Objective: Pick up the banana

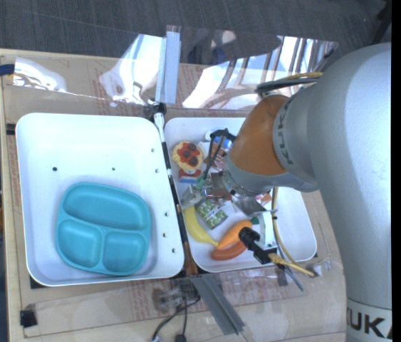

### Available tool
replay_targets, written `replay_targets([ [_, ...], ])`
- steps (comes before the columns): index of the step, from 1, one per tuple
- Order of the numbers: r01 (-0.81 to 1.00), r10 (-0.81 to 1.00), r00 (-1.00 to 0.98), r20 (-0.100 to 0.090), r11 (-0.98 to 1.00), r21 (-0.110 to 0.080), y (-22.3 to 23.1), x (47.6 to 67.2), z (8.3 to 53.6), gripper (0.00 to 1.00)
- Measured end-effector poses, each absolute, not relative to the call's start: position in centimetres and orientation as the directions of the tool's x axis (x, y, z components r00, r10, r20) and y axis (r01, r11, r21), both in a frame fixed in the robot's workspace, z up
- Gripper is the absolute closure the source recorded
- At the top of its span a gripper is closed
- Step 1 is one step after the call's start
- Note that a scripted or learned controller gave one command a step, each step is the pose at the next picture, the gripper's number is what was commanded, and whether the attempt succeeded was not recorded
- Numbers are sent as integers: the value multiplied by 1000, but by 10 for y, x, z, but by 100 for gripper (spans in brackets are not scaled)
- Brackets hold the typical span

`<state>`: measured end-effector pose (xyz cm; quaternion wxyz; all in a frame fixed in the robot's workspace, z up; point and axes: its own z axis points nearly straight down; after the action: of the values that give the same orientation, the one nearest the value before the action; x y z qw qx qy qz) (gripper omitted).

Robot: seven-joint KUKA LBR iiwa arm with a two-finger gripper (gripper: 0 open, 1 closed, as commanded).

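The yellow banana point(196, 228) lies in the right bin point(301, 228), near its left wall and toward the front, partly under a green-and-white packet point(211, 214). My gripper point(210, 186) hangs low over the middle of that bin, just behind and slightly right of the banana, over the packet. The grey arm with its orange band point(261, 144) hides the bin's right half. I see nothing lifted off the bin floor.
An orange carrot-shaped toy point(231, 244) lies right of the banana at the bin's front. A red-and-yellow toy point(188, 155) sits at the back left of the right bin. The left bin point(79, 141) holds a blue divided plate point(104, 226).
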<state>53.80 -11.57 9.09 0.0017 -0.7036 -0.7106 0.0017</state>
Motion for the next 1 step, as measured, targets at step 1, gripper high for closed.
replay_targets([
  [1, 1000, 1000, -3, -5, 3, -1, -115, 500, 92, 0],
])
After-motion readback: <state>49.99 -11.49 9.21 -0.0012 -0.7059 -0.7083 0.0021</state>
